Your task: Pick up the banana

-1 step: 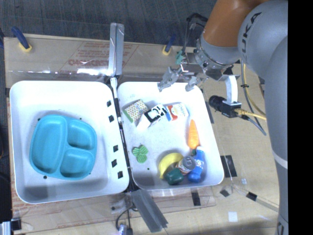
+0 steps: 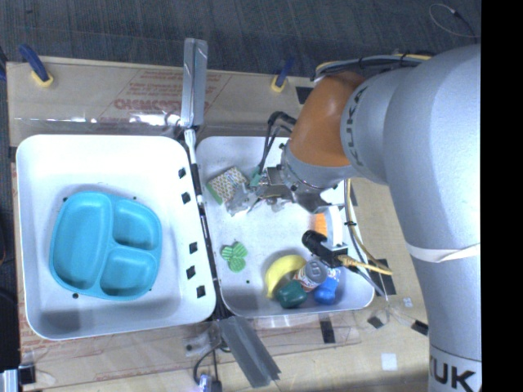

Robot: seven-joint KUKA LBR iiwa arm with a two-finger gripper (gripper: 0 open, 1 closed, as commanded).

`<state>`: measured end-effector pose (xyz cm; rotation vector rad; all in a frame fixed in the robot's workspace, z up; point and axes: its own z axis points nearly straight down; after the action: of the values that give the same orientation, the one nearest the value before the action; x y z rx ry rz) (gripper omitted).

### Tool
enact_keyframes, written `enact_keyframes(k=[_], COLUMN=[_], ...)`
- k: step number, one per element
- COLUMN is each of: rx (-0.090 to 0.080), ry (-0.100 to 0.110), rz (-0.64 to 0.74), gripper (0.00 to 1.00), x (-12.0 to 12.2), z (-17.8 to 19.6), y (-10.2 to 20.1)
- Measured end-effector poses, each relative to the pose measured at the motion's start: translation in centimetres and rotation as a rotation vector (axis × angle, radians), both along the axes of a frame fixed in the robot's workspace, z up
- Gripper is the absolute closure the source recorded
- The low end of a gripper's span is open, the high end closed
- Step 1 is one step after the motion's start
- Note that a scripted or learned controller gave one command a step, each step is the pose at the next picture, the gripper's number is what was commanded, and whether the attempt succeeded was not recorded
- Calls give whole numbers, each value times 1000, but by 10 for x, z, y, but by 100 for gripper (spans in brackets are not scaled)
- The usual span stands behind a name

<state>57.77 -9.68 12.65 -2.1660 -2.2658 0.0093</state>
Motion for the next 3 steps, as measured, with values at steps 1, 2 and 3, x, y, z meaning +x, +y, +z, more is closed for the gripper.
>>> enact_keyframes(k=[1,2,3], rx=[3,5,7], ry=[-3,-6,-4], rz=[83,420,424], gripper=[0,0,100], x=[-80,-100,-99], z=[-37,-36,-29], y=[-1,-39,-39])
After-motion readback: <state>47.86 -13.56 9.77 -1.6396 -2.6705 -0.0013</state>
